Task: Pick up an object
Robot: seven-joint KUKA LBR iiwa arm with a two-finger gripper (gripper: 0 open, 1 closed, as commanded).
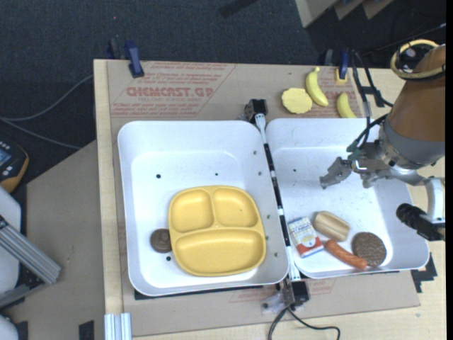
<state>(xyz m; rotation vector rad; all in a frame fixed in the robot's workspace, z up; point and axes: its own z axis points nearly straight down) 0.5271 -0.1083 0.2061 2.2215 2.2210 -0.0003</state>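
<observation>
My gripper (348, 172) hung open with nothing in it over the middle of the right white bin (297, 146). The tan bread roll (330, 225), orange carrot (345, 254) and brown round patty (369, 248) lay near the bin's front edge.

Two white bins (141, 190) – one yellow divided tray (216, 230), two brown patties (369, 248), two bananas (316, 87), one bun (331, 225), one sausage (345, 255), one carton (304, 236), one yellow slice (297, 100).

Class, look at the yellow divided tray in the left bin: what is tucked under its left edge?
A brown round patty peeks out beneath the yellow divided tray, lying on the left bin floor. Its right part is covered by the tray, so its full shape cannot be seen.
</observation>
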